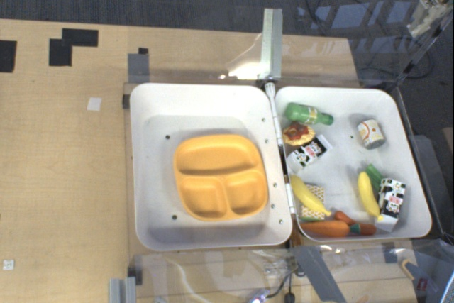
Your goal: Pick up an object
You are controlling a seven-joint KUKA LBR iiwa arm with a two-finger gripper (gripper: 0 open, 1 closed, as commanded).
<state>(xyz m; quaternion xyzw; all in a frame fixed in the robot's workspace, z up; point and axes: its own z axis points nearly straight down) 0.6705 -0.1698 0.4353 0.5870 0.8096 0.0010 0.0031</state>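
Camera view, from above at a slant. Two white bins sit side by side on the tabletop (64, 188). The left bin (152, 152) holds a yellow tray (220, 176) with three compartments, lying flat near the bin's middle. The right bin (404, 152) holds the small objects. A green bottle (308, 113) lies on its side near the far left corner. Just in front of it is a red-brown toy (298, 133), and touching that is a cow-patterned carton (310, 152). A can (369, 133) stands apart toward the far right. Along the left wall a banana (303, 195) lies slantwise, and a carrot (328, 228) rests against the near wall. A second banana (367, 193) lies at the near right, with a second cow-patterned carton (391, 196) just beside it on its right. The hand (431, 9) appears as a pale, blurred shape at the upper right edge, beyond the far right corner of the right bin and outside both bins. Whether it is apart or together cannot be told, and nothing is seen in its grasp. Every object lies well apart from the hand. The can and the bottle are the nearest to it, and the tray is the farthest.
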